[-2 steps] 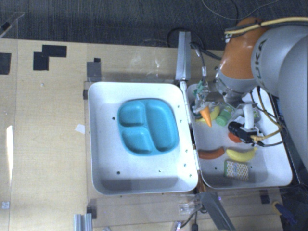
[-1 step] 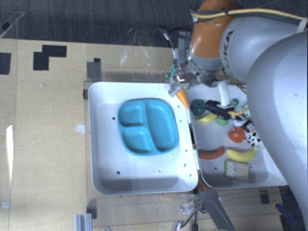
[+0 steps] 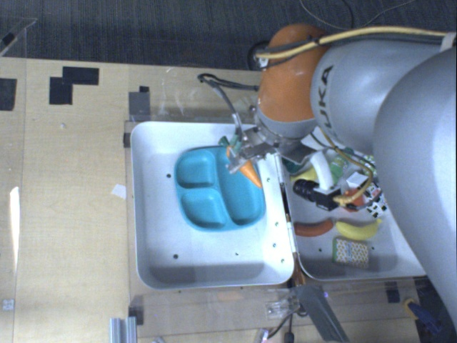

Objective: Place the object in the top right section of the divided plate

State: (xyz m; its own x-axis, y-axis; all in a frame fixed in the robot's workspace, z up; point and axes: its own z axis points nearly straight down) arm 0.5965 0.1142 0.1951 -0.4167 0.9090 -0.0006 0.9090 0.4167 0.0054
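Observation:
A blue divided plate point(image 3: 208, 207) lies in the left bin point(image 3: 153, 213), with two small sections on its left and one long section on its right. My gripper point(image 3: 239, 154) hangs over the plate's upper right edge, close to the wall between the bins. An orange carrot point(image 3: 250, 175) with a green top sticks out slantwise from between the fingers, its tip over the long right section. The gripper is shut on the carrot.
The right bin point(image 3: 314, 269) holds a red sausage point(image 3: 314, 227), a yellow banana point(image 3: 358, 229), a green patterned sponge point(image 3: 350, 251), a spotted die point(image 3: 376, 203) and a teal item point(image 3: 293, 167). The arm covers much of that bin.

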